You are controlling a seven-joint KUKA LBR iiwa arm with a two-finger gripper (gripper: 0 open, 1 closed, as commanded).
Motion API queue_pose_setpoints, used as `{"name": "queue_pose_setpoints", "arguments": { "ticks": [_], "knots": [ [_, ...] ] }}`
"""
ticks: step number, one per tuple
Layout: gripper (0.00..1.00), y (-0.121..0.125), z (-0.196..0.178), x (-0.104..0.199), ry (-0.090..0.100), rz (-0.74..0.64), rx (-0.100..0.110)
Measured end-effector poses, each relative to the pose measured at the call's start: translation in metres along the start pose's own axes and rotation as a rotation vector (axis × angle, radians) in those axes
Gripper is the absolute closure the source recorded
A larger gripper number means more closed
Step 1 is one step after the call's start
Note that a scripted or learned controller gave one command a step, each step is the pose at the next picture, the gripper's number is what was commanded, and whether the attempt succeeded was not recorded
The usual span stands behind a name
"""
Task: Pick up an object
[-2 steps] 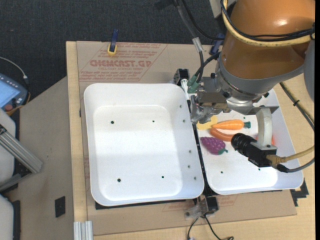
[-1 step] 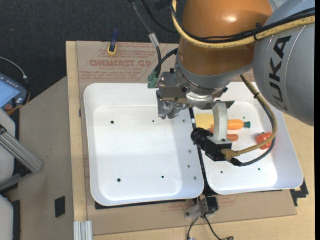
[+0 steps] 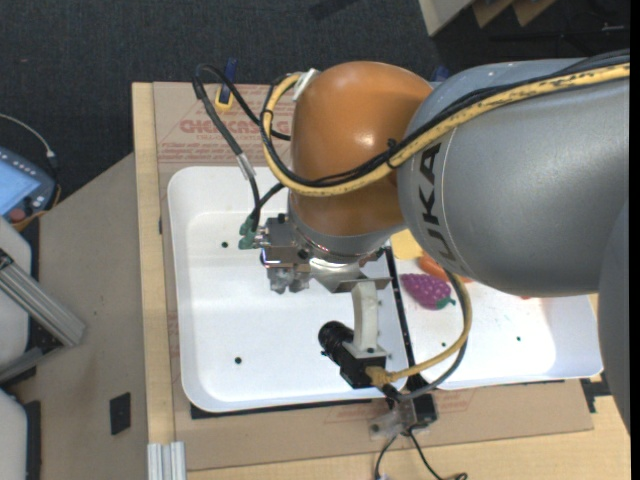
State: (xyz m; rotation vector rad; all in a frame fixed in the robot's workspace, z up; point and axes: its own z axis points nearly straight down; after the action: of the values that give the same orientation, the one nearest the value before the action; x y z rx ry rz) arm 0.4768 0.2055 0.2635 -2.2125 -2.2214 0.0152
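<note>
- A single fixed camera sits above my bench (image 3: 150, 268) and looks down at a slant.
- My arm (image 3: 520, 178) enters from the frame's right and passes close beneath the lens, so it appears large.
- The left white bin (image 3: 200, 298) sits mid-frame, near the camera.
- The neighbouring bin (image 3: 560, 348) lies at the right, partly behind my arm.
</note>
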Motion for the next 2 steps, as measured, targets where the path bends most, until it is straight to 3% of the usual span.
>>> {"name": "queue_pose_setpoints", "arguments": {
  "ticks": [1,2],
  "knots": [
    [1.00,0.004,0.185,0.021,0.003,0.004,-0.012],
    [1.00,0.004,0.111,-0.087,0.001,0.014,-0.014]
  ]
}}
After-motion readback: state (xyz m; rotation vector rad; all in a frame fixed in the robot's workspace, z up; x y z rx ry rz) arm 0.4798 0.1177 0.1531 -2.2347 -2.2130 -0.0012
